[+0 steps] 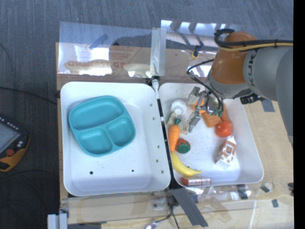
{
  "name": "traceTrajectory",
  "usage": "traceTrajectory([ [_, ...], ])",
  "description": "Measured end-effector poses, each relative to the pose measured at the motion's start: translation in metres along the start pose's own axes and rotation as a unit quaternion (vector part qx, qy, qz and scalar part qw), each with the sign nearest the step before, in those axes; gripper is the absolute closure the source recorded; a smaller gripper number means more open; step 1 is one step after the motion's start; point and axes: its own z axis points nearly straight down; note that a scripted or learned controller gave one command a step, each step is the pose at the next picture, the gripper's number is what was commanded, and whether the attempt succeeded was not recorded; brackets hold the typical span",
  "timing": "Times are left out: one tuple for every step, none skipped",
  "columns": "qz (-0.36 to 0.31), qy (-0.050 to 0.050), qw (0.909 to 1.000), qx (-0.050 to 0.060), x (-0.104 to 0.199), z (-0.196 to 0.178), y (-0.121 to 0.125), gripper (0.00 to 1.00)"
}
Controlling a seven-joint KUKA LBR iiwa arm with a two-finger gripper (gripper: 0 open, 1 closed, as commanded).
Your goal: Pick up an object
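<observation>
Orange block sits under the gripper near the right bin's back edge — jaw state I cannot tell — so the crowding tomato and carrot could spoil the grab.

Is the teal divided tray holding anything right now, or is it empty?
Empty. The teal divided tray lies flat in the left bin, and all three compartments show only bare teal surface.

- Robot lab or test cell: grey arm entering at upper right over worktop
- Two white bins side by side, grey carpet floor
- Handheld controller with cable at left edge
</observation>
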Motion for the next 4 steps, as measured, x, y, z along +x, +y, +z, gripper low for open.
traceTrajectory([
  [-0.001,-0.002,1.0000,0.001,-0.002,-0.013,0.001,1.00],
  [0.034,0.007,0.9994,-0.001,0.002,-0.100,0.052,1.00],
  [-0.080,0.000,0.9968,-0.002,0.025,-0.005,-0.010,1.00],
  [0.039,0.007,0.9992,-0.001,0.012,-0.143,0.030,1.00],
])
